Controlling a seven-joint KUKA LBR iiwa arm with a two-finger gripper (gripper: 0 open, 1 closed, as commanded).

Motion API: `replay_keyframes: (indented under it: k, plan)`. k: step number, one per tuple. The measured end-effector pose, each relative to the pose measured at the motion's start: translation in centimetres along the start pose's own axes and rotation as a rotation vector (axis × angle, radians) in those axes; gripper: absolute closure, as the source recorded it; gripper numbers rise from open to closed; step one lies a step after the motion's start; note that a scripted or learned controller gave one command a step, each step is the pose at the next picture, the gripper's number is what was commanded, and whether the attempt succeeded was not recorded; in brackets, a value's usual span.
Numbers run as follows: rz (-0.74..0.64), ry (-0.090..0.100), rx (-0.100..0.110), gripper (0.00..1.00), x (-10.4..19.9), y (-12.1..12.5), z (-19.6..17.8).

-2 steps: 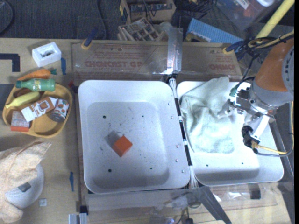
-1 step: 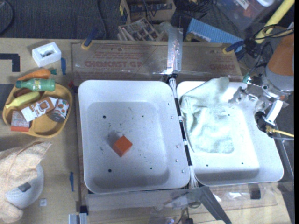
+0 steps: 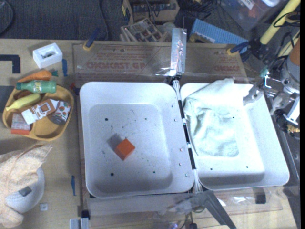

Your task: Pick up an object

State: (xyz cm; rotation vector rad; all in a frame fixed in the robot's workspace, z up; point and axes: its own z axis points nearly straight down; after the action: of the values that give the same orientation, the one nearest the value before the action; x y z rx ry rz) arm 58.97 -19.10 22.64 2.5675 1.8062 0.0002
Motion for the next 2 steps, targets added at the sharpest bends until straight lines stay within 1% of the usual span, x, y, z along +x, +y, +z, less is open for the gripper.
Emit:
replay_keyframes:
  k: [1, 2]
  plan:
    - [-0.058, 0.001, 0.004, 0.00, 7.3, -1.4, 8.1]
    - [-0.108, 0.000, -0.002, 0.00, 3.5, 0.7, 6.3]
